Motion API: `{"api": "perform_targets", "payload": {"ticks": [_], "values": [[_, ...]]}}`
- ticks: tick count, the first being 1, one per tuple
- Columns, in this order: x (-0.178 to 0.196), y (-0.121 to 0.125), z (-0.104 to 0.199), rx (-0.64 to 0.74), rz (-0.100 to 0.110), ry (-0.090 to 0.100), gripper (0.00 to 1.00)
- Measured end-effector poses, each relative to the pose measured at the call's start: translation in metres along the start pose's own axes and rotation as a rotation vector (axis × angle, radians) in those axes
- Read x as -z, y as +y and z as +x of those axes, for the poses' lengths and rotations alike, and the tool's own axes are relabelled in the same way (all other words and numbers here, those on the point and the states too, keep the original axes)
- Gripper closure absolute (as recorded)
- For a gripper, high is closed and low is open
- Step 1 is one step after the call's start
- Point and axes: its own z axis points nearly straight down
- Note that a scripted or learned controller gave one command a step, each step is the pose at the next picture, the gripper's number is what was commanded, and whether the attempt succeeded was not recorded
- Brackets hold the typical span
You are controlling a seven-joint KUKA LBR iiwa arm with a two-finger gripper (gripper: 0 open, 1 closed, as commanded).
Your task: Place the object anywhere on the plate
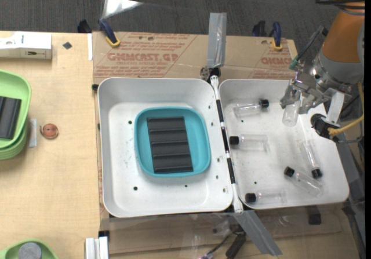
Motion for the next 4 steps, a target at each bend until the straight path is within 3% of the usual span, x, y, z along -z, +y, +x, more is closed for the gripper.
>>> {"api": "perform_targets", "payload": {"ticks": [1, 2, 3, 4], "values": [[0.000, 0.000, 0.000, 0.000, 0.000, 0.000, 0.00], [0.080, 0.007, -0.041, -0.078, 0.000, 0.001, 0.00], [0.165, 0.055, -0.063, -0.142, 0.000, 0.001, 0.00], [0.230, 0.083, -0.051, -0.222, 0.000, 0.001, 0.00]]}}
